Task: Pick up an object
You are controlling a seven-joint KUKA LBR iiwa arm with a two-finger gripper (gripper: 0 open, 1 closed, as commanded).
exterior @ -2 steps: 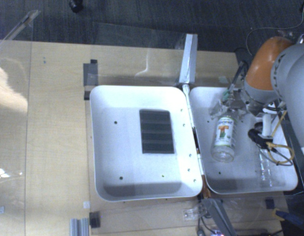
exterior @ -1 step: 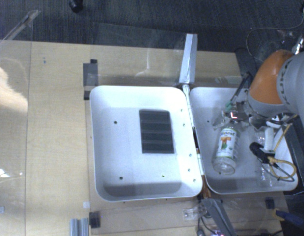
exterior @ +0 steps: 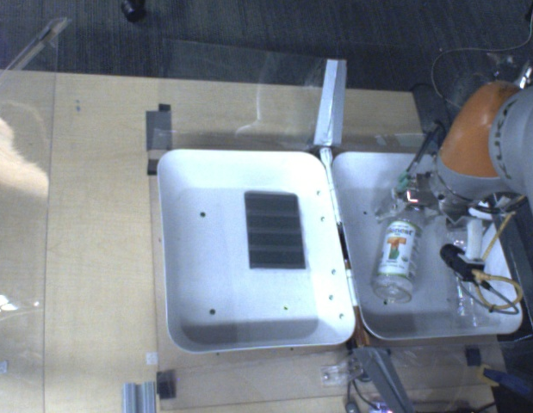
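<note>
A clear plastic bottle (exterior: 397, 260) with a white, green and orange label lies on its side in the right bin (exterior: 362, 231), cap end toward the front. My gripper (exterior: 412, 194) hangs over the back of that bin, just behind the bottle's far end, under the orange band of the arm (exterior: 473, 140). A dark grey ribbed block (exterior: 274, 230) lies flat in the middle of the left bin (exterior: 197, 256).
Black and yellow cables (exterior: 477, 274) loop over the right side of the right bin. A metal divider strip (exterior: 329, 110) stands behind the gap between the bins. Clear plastic sheeting (exterior: 42, 188) covers the wooden bench on the left.
</note>
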